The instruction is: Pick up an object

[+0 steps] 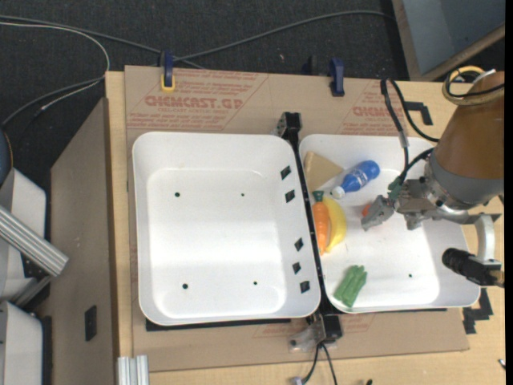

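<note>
The right bin (417, 283) holds a blue bottle with a white cap (357, 176), a tan wedge (319, 169), an orange carrot (321, 224) lying against a yellow piece (337, 223), and a green object (350, 285) near the front rim. My gripper (394, 218) hangs over the middle of this bin, just below and right of the bottle. Its two grey fingers stand apart, open, with bare bin floor between them. A small red bit (366, 210) shows beside the left fingertip (373, 216).
The left bin (160, 175) lies beside the right one, a black divider with clips (298, 215) between them. Both rest on a cardboard sheet (200, 95) held by clamps at the back. Cables run across the dark floor behind.
</note>
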`<state>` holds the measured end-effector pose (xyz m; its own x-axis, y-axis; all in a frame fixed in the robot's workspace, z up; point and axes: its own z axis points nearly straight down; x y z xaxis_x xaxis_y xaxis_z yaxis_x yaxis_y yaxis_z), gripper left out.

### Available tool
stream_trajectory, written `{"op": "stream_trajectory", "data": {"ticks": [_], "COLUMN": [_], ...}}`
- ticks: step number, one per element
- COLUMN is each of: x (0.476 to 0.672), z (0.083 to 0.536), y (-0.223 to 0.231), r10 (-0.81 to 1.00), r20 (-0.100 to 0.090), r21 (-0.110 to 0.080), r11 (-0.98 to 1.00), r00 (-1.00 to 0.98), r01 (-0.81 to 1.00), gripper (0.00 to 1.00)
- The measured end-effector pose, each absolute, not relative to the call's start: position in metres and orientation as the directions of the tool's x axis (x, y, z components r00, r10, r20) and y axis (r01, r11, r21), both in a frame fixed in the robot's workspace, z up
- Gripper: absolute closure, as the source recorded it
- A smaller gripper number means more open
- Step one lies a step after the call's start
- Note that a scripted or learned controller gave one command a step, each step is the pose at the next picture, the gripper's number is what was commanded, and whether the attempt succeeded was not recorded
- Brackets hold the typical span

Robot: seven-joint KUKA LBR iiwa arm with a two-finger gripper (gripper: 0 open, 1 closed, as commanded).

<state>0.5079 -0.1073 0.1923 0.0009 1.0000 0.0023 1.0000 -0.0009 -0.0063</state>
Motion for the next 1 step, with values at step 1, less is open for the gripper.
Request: {"op": "stream_trajectory", "data": {"ticks": [1], "x": [0.5075], "z": [0.1304], "y": [-0.1125], "r10": [1.000], "r20": [0.003], "r21": [-0.008], "r11": [-0.001], "r00": [0.001], "r01": [1.000], "gripper": [0.00]}}
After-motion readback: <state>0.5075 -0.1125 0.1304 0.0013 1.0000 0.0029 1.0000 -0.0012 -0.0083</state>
